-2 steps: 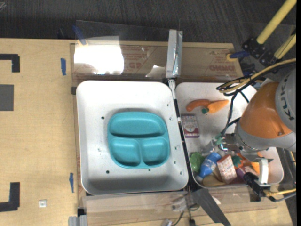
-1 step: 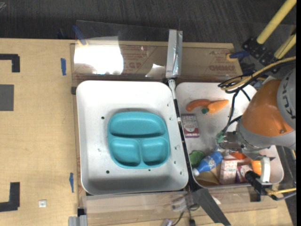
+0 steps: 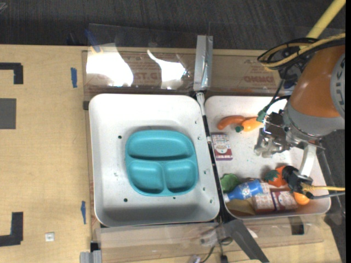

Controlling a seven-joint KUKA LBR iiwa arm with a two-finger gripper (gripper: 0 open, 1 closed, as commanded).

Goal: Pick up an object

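The jaws, on the grey and orange arm (image 3: 321,92), hang low over a bare patch of the right bin (image 3: 236,106). From this slant I cannot tell whether they stand wide or narrow, and no object shows between them. The likeliest pick is the orange carrot-shaped toy (image 3: 237,123), just up and to the left of the jaws as the view shows it. It lies flat with open floor on most sides. Farther left of the jaws a small red-and-white card (image 3: 221,147) lies flat against the floor and would probably be hard to get under. Below the jaws, toward the near wall, an orange-and-green toy (image 3: 277,174), a blue bottle (image 3: 248,189), a brown packet (image 3: 272,200) and a green item (image 3: 229,179) crowd together, so closing there risks catching two things. For the carrot toy, it looks best to turn the wrist so the jaws straddle its narrow width at mid-length, descend straight, close, then lift vertically. The teal tray (image 3: 160,160) lies well to the left in the left bin (image 3: 109,119) and looks too broad to grip.
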